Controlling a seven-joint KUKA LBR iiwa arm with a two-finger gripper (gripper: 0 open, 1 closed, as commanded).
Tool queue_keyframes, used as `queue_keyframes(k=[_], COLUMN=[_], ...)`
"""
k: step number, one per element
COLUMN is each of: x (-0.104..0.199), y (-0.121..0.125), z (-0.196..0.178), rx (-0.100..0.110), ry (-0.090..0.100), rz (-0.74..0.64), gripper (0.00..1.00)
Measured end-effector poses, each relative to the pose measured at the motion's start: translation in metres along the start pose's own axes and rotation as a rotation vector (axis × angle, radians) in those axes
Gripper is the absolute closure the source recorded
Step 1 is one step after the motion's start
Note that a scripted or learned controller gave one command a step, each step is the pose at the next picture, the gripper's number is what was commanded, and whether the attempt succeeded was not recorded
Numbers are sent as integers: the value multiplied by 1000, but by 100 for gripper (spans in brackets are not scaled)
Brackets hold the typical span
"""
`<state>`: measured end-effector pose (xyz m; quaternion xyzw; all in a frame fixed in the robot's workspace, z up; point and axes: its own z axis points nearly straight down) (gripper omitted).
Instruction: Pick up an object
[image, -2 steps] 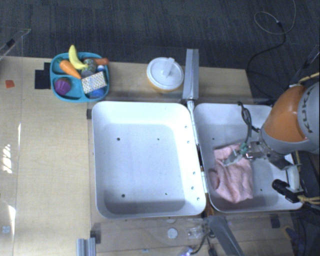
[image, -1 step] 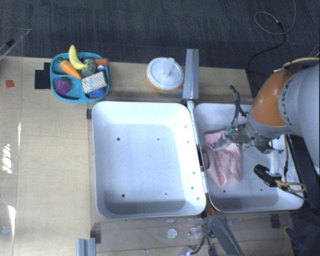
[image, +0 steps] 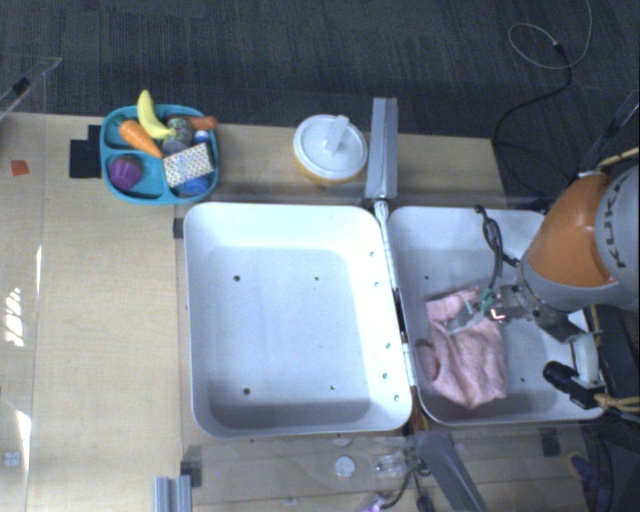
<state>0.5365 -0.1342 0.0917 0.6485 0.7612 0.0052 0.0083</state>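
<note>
Wooden bench (image: 100, 330) bears toy tray (image: 160, 153), lidded cup (image: 330, 148); pincer (image: 475, 318) seemingly touches pink cloth (image: 467, 358).

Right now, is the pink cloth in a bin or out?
In. The pink cloth lies crumpled on the right bin floor, with the gripper at its top edge.

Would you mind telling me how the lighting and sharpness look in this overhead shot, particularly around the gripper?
Camera view: even, soft light, with faint shadows along the left bin walls; the gripper over the pink cloth is small and slightly blurred; pale glare streaks the bench at the left edge.
</note>
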Motion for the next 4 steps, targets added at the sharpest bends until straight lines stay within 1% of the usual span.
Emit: queue_keyframes(k=[1,2,3,4], x=[-13,-12,15,-4], y=[-1,21,52,-2], z=[0,1,1,0], rx=[-1,3,3,3], ry=[1,1,2,0], rz=[-197,-133,-5,-7], gripper=[0,0,0,0])
